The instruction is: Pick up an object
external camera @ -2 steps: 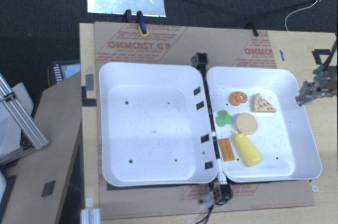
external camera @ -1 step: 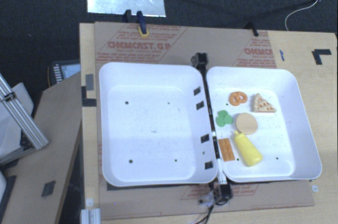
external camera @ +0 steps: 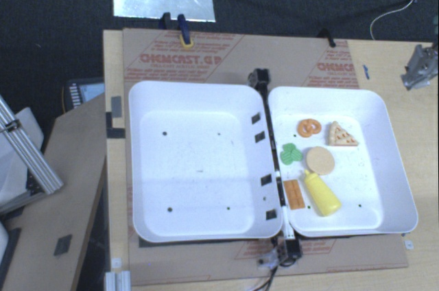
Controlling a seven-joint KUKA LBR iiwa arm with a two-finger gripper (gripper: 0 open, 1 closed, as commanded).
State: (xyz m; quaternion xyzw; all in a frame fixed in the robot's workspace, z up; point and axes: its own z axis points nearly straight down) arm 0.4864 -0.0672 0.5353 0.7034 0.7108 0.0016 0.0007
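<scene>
We see six small toy foods grouped in the right bin (external camera: 391, 145), none yet lifted.

The end effector (external camera: 420, 68) sits at the view's right edge, above the table (external camera: 226, 53), and we cannot tell its state. We judge the yellow bottle (external camera: 322, 193), lying tilted beside the orange strip (external camera: 294, 193), light, stiff and somewhat slick; its middle looks best to grip. The pretzel (external camera: 309, 127), pizza wedge (external camera: 341, 135), round biscuit (external camera: 319, 160) and green piece (external camera: 291, 154) look flatter and harder to grip.

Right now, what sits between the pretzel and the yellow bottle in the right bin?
In the camera view, the round tan disc lies between the pretzel and the yellow bottle, touching the bottle's top end.
</scene>
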